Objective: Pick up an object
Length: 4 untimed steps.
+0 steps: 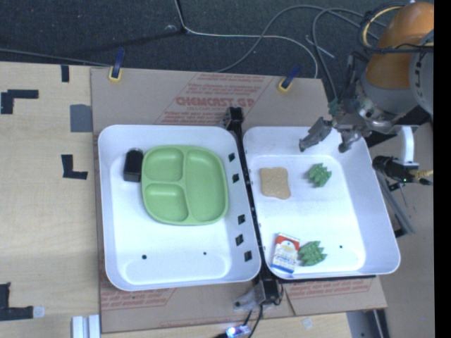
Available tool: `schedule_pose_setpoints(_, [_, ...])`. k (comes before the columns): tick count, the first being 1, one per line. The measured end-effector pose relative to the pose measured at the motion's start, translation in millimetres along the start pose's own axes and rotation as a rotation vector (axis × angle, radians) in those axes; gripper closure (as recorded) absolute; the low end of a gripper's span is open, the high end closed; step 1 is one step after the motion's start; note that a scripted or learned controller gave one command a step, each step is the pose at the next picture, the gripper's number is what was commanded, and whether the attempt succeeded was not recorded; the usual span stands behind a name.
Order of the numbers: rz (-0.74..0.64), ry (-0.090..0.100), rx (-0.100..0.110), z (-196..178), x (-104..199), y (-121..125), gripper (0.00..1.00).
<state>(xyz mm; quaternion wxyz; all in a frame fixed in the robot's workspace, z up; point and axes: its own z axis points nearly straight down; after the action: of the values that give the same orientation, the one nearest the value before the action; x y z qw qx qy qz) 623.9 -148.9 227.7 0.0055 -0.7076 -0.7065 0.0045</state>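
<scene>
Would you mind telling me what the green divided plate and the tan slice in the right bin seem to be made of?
Green plate: probably moulded plastic, with a smooth, even, faintly glossy surface. Tan slice: looks like toy bread, perhaps foam or plastic, with a matte, speckled surface; the material stays uncertain.

Glossy white plastic bins (120,189); smooth green plastic plate (185,185); matt brown cardboard sheet (211,97); rough tan sponge (275,182); pale wood surface (42,224).

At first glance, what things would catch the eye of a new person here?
The big green divided plate in the left bin stands out most, with a small black object beside it. In the right bin lie a tan bread slice and two green pieces, and the open claw hovers over its far edge.
</scene>
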Motion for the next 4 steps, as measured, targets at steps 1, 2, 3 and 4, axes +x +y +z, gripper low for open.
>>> schedule_pose_setpoints(1, [-0.003, -0.002, -0.013, -8, 0, 3, 0.00])
schedule_pose_setpoints(2, [-0.002, -0.003, -0.009, 37, -4, 5, 0.00])
schedule_pose_setpoints(3, [-0.003, -0.002, -0.008, 84, 4, 3, 0.00])
schedule_pose_setpoints(4, [-0.004, -0.005, -0.016, 135, 4, 5, 0.00])
